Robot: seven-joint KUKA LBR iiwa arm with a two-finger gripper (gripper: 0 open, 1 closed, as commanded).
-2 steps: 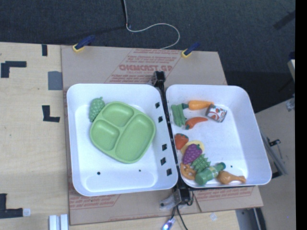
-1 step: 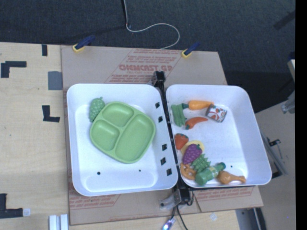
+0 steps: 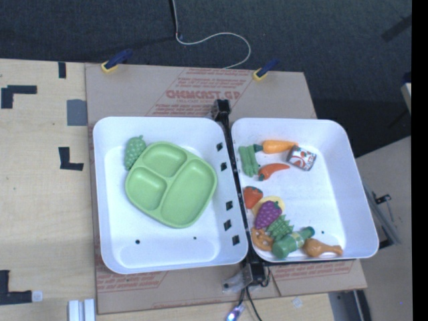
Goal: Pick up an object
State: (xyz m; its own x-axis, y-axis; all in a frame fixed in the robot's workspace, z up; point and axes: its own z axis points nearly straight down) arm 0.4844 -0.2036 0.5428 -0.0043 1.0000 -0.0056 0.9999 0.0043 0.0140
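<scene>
A: The small can [image 3: 301, 158], white with a red label, lies on its side in the upper part of the right bin [image 3: 334, 199], just right of the carrot [image 3: 278, 146] and a little apart from the other toy food

B: How would it handle?

A: My guess is light, stiff and smooth, so it may roll or slip. I'd close across its curved sides, fingers square to its long axis

B: Anything easier?

A: The heap at the bin's lower edge, purple grapes [image 3: 266, 214], a green piece [image 3: 289, 244] and an orange gourd-like toy [image 3: 321, 249], sits touching, so harder to single out. The left bin [image 3: 110, 179] holds a green divided plate [image 3: 172, 185]

B: And the gripper?

A: Can't tell; nothing lets me judge it or any hold
</scene>
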